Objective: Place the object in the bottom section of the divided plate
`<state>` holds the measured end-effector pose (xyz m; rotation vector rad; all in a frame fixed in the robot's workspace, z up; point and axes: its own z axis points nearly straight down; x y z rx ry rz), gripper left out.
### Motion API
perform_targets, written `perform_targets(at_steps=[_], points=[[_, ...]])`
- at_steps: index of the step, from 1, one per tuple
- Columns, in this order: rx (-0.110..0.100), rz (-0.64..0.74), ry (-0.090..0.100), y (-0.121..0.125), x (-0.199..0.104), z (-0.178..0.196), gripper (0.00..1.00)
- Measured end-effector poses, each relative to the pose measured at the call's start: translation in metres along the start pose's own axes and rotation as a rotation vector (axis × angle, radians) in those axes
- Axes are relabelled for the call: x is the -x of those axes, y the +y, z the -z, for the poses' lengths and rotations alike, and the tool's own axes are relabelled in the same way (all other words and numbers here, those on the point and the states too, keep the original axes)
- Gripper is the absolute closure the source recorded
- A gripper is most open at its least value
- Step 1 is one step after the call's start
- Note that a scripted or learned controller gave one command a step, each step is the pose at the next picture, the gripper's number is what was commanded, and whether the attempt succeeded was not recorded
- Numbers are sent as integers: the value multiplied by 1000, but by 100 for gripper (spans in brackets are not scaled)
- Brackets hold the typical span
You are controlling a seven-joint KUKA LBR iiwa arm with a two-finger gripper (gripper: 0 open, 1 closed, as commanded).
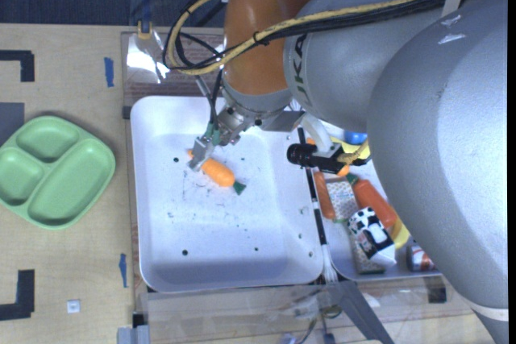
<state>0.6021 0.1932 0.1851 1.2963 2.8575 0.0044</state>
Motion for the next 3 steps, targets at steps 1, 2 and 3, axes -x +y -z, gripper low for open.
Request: perform_targets(at_steps=[1,2,3], points=[[0,0,0,0,0,0,0],[0,0,0,0,0,0,0],[0,0,0,0,0,0,0]])
